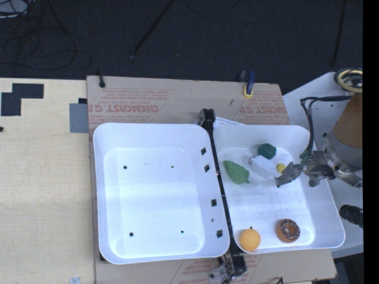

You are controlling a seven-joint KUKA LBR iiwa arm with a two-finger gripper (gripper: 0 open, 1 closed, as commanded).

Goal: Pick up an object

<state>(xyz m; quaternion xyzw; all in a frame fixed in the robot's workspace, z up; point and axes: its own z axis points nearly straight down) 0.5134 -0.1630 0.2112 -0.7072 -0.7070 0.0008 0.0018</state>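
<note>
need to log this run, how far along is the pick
Nothing looks picked yet. The gripper is low in the right bin, beside the clear packet and small yellow piece. The green toy, orange ball and donut lie untouched. Grasping and lifting remain.

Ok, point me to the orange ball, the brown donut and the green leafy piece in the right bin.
orange ball point(249, 239), camera view, middle of its top.
brown donut point(288, 230), camera view, on its ring.
green leafy piece point(236, 173), camera view, its centre.
</note>
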